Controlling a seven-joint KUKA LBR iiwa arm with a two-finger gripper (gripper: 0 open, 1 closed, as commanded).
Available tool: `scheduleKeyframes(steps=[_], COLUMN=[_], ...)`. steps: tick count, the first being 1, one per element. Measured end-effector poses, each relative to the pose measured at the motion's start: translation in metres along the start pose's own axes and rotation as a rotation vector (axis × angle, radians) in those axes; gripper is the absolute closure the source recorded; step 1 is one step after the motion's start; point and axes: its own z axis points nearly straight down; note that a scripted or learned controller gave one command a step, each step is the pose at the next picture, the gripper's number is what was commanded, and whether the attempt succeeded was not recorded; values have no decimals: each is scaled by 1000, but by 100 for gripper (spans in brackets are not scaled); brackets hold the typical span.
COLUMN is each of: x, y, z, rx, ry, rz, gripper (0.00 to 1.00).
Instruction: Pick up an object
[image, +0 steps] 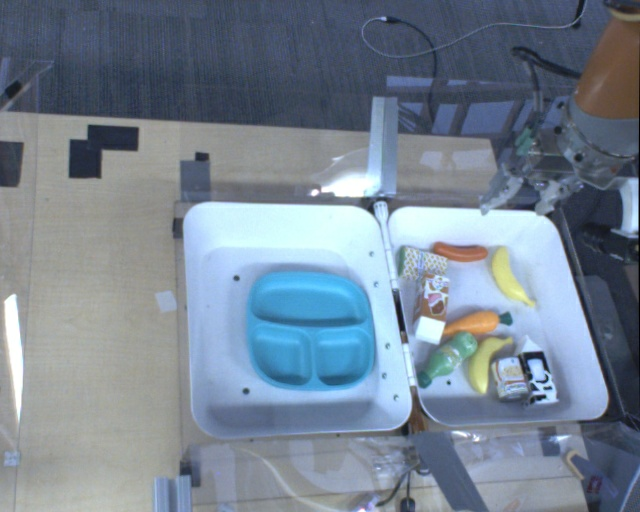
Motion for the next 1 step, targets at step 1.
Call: scheduleKeyframes(steps=[1], x=[-43], y=[-23], z=[76], rx=[0], ry=[-1], rz=[-126], gripper=[0])
